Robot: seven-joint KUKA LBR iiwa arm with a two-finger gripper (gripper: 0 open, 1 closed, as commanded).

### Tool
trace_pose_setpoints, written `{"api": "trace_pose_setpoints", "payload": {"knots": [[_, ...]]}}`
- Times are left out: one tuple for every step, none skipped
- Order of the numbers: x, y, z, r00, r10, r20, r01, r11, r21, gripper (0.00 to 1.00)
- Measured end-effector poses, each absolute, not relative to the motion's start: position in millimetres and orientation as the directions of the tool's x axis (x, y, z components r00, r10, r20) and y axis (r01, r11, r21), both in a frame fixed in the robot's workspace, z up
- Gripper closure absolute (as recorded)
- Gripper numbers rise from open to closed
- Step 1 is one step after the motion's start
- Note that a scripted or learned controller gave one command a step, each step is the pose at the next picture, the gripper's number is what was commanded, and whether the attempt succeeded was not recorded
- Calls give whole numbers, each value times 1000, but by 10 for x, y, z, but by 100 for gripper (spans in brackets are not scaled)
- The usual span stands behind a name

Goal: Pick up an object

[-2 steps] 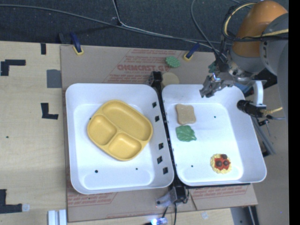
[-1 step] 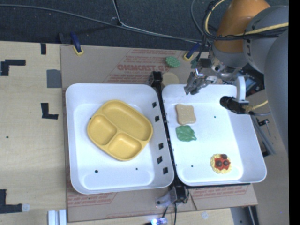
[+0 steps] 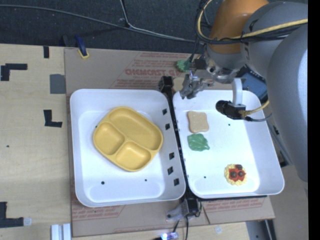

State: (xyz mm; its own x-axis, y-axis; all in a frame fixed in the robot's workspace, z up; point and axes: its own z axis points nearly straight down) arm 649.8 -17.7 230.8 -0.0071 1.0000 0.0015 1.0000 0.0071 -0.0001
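Observation:
The right white bin (image 3: 260, 149) holds a tan slice of bread (image 3: 198, 121), a green leafy piece (image 3: 198, 142) just below it, and a small yellow round item with red and dark toppings (image 3: 235, 174) near the front. My gripper (image 3: 190, 90) hangs over the bin's far left corner, above and a little left of the bread. Nothing shows between its fingers, and their state is unclear from this angle.
The left white bin (image 3: 85, 179) carries a yellow divided plate (image 3: 128, 138). A black divider with clips (image 3: 172, 134) runs between the bins. The grey arm (image 3: 280, 59) covers the right bin's far right side. Cables run across the dark surface behind.

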Motion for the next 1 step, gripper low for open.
{"api": "trace_pose_setpoints", "payload": {"knots": [[6592,424,2218,-7,1000,1,1000,7,-1,100]]}}
